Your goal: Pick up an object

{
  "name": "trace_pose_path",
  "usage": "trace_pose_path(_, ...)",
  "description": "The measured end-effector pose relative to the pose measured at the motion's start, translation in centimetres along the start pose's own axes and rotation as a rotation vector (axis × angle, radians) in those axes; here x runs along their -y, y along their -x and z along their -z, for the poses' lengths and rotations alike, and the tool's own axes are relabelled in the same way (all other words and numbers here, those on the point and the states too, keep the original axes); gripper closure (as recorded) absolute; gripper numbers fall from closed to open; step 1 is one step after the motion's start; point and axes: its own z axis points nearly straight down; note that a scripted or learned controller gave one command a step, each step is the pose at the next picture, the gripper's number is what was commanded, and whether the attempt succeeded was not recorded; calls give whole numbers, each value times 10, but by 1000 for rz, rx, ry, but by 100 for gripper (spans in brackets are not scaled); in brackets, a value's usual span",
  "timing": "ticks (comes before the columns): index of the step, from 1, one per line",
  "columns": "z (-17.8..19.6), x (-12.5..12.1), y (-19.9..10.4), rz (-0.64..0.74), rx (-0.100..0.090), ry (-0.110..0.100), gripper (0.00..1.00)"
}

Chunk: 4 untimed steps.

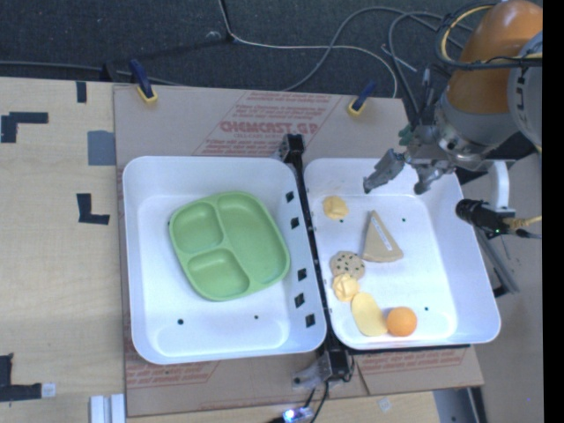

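Note:
My gripper [404, 177] hangs open above the far edge of the right bin [458, 263], with nothing between its fingers. Below it in that bin lie a small yellow round piece [335, 207], a tan sandwich wedge [380, 240], a chocolate-chip cookie [347, 263], a small yellow lump [345, 286], a pale yellow oblong piece [367, 314] and an orange ball [402, 322]. The wedge is the nearest of them, a little toward the camera from the fingers.
The left bin [145, 236] holds a green three-compartment plate [229, 245]. A black divider strip [301, 236] runs between the bins. Cables trail over the dark floor behind the bench. Two clamps [143, 85] pin the cardboard at the back.

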Motion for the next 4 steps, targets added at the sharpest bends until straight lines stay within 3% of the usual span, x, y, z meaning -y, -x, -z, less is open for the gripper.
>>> trace_pose_path(1,8,-2,0,3,1,13,0)
trace_pose_path(4,-132,-3,3,2,2,9,0)
